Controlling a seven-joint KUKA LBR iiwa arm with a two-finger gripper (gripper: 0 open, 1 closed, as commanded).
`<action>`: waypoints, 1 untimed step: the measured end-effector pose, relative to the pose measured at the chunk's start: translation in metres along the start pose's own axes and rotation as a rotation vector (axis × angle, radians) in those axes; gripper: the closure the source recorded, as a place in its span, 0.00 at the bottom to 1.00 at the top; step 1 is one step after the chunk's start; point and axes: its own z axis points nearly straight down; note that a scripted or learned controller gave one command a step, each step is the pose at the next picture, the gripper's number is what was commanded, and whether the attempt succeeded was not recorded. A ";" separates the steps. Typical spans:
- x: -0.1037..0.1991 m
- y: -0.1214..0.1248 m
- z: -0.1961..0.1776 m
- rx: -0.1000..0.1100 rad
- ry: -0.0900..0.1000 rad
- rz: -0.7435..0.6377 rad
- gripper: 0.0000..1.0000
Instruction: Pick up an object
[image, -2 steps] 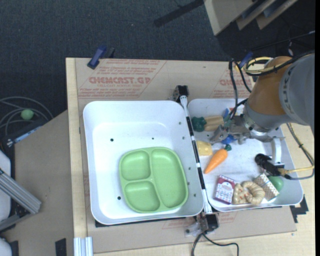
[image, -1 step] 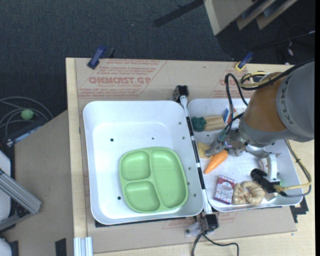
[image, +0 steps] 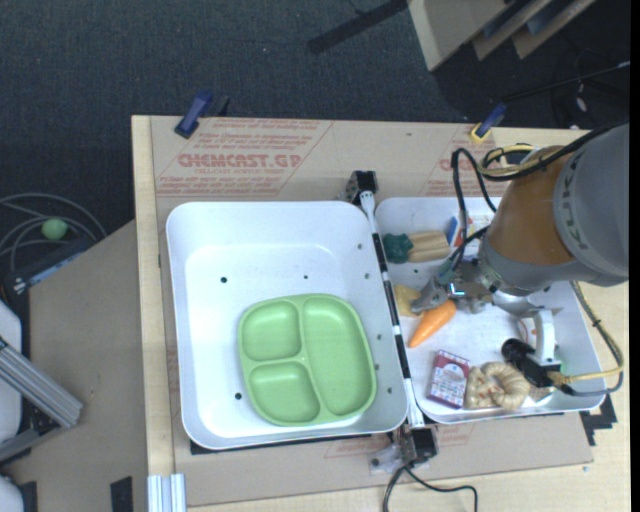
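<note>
We see our two-finger gripper (image: 447, 291) low in the right white bin (image: 590, 345), its tip just above the thick end of the orange plastic carrot (image: 433, 322). The carrot lies immediately below and a little left of the tip, its long axis slanting from upper right down to lower left, pointed end toward the divider between bins. How wide the gripper stands, and whether it has any grip on the carrot, we cannot tell; the wrist hides that. Nearby lie a red-and-white packet (image: 450, 378) and a tan braided pastry (image: 498, 386). The green divided plate (image: 303, 357) sits in the left white bin (image: 200, 250).
</note>
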 end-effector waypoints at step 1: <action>-0.002 -0.003 0.000 0.002 0.002 -0.001 0.00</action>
